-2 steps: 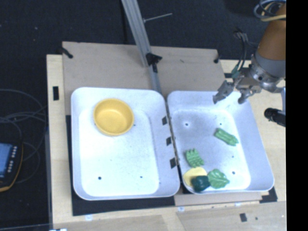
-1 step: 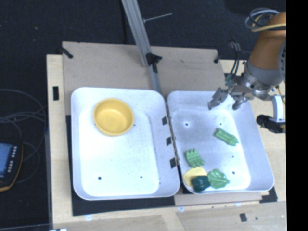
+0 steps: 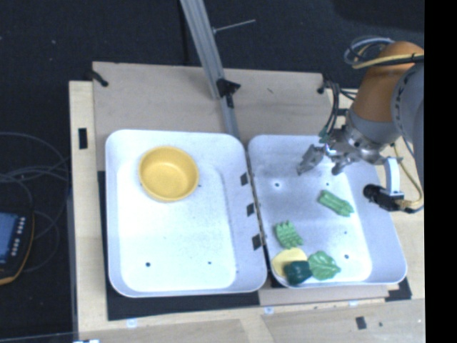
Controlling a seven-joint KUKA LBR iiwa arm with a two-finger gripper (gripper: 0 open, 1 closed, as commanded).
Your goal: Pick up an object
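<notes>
Green ridged oblong piece (image 3: 335, 203) in the right bin (image 3: 371, 259), below the spread, unladen hand (image 3: 323, 164).

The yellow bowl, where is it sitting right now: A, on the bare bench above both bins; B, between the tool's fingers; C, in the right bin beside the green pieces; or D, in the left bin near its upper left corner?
D: the yellow bowl rests in the left bin, toward its upper left, apart from the tool over the right bin.
</notes>
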